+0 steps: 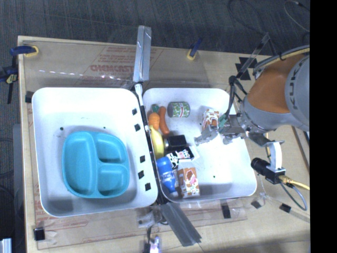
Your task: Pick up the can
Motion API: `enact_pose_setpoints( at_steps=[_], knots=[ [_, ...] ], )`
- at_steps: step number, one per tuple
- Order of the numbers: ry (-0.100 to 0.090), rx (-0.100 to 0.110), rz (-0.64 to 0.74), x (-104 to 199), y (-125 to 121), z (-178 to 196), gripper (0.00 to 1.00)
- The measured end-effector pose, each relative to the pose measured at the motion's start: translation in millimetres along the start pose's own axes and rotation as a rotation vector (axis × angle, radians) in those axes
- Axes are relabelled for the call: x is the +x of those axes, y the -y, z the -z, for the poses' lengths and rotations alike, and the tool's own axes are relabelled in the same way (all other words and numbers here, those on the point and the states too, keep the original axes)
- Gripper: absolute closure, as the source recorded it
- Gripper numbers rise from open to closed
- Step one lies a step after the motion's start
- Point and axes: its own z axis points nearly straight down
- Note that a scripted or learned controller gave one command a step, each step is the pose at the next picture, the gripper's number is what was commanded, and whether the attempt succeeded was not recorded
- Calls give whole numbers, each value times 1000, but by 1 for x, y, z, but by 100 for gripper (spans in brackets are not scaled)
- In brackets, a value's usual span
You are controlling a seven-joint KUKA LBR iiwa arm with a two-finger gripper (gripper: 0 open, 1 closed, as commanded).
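Pincer [206,136] near can [178,109] (green-labelled)

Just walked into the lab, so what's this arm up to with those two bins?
The arm reaches in from the right over the right bin, its gripper near a small carton. The can, green-labelled, lies untouched at the bin's far side, beside a carrot and other groceries along the divider. The left bin holds a blue divided plate.

Lab: robot bench [221,62], white bins [47,101]
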Motion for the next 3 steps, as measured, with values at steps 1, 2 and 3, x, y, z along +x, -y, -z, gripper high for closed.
enact_pose_setpoints(
  at_steps=[1,2,3],
  knots=[
    [0,-1,-301,47,-95,-28,0],
    [0,-3,-295,30,-136,-106,0],
    [0,1,-284,32,-137,-96,100]
  ],
)
